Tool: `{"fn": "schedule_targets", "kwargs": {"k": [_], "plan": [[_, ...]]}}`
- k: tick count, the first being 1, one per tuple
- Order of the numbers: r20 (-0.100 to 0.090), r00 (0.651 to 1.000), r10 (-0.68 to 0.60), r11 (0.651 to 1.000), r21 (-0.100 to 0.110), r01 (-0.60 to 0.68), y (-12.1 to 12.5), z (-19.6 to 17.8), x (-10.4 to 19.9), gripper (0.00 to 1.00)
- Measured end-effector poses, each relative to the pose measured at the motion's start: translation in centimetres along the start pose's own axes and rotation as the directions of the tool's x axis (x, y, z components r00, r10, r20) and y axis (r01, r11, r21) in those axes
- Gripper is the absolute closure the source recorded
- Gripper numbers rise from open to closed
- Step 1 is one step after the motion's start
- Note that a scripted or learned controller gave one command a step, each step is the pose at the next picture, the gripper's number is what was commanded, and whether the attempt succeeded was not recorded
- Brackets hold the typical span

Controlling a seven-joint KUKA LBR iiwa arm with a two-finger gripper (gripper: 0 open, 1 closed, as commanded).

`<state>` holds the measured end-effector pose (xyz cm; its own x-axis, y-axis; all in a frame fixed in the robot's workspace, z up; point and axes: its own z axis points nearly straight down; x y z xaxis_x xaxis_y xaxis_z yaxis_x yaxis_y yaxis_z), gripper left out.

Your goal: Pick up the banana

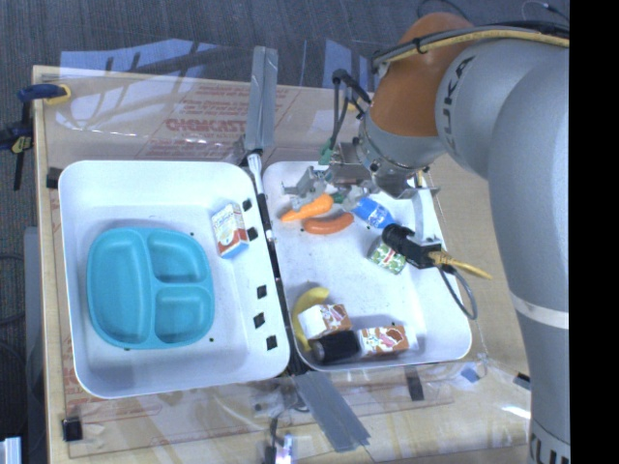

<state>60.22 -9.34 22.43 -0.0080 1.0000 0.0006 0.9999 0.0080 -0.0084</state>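
The banana lies in the right bin, near its front left corner, and only a curved yellow strip of it shows; a small brown-labelled packet and a dark cylinder lie over or against its lower side, so its full length is hard to make out. Just beside the cylinder a brown and white carton lies along the front wall. This crowding leaves little open room around the fruit except toward the middle of the bin floor, which is bare. At the far end of the same bin sit an orange carrot-like piece, a reddish sausage shape, a blue packet and a small green and white can. The gripper hangs over that far end, well apart from the banana; the wrist and cables cover it, and I cannot tell whether the jaws are released or clenched. The left bin holds a blue divided tray and a small carton near the dividing wall. The arm's grey body hides the right side of the bench.
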Motion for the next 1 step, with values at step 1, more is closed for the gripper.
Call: {"fn": "schedule_targets", "kwargs": {"k": [1], "plan": [[0.002, 0.997, 0.08, 0.997, 0.001, -0.08, -4.8, 3.55, 10.87, 0.0]]}}
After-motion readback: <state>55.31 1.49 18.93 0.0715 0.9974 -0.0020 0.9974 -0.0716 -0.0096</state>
